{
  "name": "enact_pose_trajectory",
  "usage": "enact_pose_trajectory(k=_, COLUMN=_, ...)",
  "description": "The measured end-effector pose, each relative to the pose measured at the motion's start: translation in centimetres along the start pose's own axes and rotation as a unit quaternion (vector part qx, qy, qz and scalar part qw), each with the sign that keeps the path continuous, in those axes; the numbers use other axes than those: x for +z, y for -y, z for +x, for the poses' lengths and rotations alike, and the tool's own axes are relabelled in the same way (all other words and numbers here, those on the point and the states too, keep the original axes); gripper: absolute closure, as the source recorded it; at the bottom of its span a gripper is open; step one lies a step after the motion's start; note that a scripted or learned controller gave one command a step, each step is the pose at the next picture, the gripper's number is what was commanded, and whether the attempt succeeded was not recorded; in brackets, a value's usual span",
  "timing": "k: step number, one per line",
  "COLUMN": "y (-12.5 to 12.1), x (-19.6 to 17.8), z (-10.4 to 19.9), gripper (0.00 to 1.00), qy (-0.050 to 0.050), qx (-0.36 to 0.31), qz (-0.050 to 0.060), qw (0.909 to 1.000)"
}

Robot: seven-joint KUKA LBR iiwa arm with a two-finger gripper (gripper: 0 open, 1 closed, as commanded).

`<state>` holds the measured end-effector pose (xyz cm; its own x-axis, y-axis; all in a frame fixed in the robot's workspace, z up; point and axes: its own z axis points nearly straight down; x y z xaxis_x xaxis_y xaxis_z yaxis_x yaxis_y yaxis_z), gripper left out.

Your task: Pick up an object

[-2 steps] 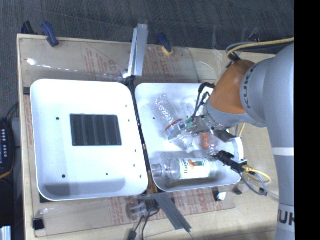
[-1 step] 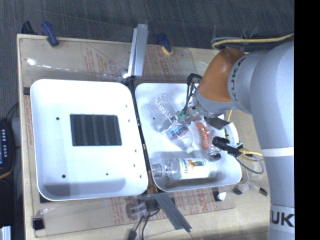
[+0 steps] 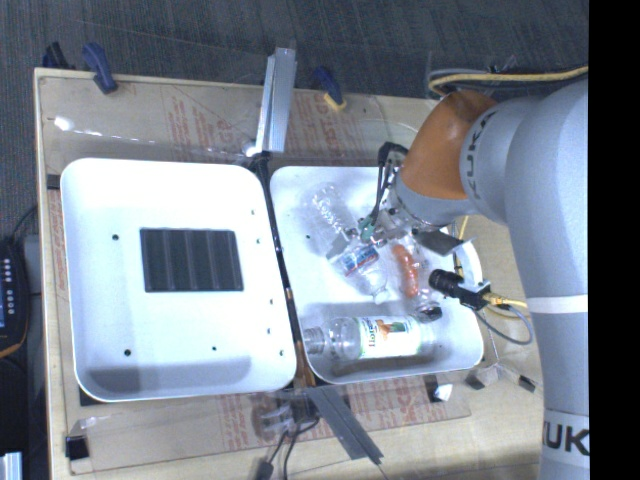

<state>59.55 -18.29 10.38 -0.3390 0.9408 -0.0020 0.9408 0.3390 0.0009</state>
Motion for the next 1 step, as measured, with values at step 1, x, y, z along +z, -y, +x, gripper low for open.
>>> enact_pose_trajectory(k=1, y=-1.55, x=-6.65, z=5.09, gripper=1.0, qy=-0.001, qx=0.082, qz=0.001, qw=0.9966)
